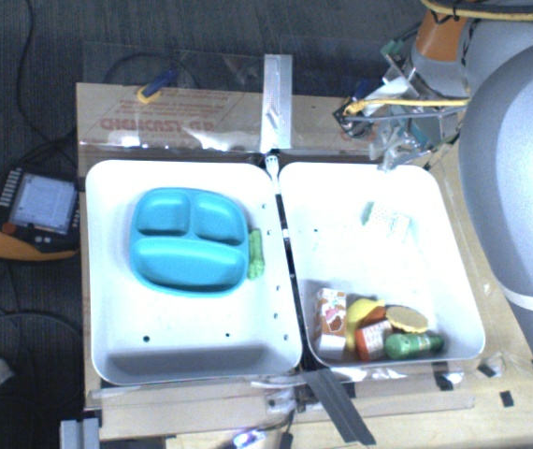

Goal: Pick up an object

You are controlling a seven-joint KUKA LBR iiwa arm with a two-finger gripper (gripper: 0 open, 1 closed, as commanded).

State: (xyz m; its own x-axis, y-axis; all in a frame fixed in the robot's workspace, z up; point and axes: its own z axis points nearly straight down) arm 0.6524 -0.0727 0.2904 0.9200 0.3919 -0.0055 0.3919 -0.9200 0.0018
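Note:
A cluster of toy foods lies in the right bin [455, 251] at its near edge: a white and red carton [331, 314], a yellow piece [364, 311], a red can [371, 340], a tan disc [407, 320] and a green bottle [414, 345]. The left bin [108, 288] holds a blue divided plate [190, 241] with a small green stick [255, 254] along its right side. My gripper [396, 150] hangs over the far rim of the right bin, well away from the food cluster, with nothing seen in it.
The grey arm body [514, 157] fills the right side beside the right bin. A cardboard sheet [182, 115] and a metal bracket [277, 101] sit behind the bins. A handheld device [33, 209] lies on the floor at left.

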